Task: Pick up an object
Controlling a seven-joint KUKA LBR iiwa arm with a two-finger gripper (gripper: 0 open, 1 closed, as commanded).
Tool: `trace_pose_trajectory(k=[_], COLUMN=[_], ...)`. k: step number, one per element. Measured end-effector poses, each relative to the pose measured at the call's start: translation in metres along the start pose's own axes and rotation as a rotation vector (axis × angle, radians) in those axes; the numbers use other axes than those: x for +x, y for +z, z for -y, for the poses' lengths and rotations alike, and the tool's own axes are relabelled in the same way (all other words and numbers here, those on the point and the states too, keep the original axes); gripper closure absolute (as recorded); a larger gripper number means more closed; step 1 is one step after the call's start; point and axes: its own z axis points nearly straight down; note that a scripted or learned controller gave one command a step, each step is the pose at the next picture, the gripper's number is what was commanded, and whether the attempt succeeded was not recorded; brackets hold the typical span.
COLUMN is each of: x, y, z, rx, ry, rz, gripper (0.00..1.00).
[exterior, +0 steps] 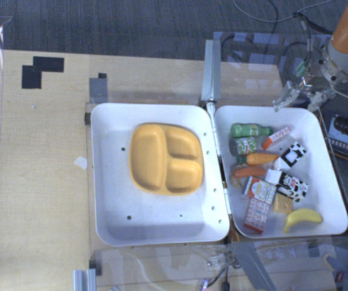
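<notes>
My gripper [299, 97] hangs above the far edge of the right bin [337, 205], its two fingers spread open with nothing between them. Below it, the right bin holds several small items: a green bottle [251, 130], a green can [245, 145], a carrot [262, 159], a sausage [248, 171], a black-and-white cube [293, 154], a cow-patterned carton [292, 187], a red juice box [256, 215] and a banana [301, 218].
The left bin [110, 217] holds a yellow divided tray [165, 157]. A metal post [210, 71] stands between the bins at the far side. Cables [265, 8] trail on the dark floor behind the bench.
</notes>
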Motion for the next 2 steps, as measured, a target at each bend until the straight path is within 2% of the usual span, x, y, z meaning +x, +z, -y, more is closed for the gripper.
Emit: trace_pose_trajectory(k=[1,2], x=[-0.006,-0.018], y=[0.150,0.186], z=[0.022,0.000], rx=[-0.025,0.015], ry=[0.052,0.072], rz=[0.004,-0.001], gripper=[0.00,0.00])
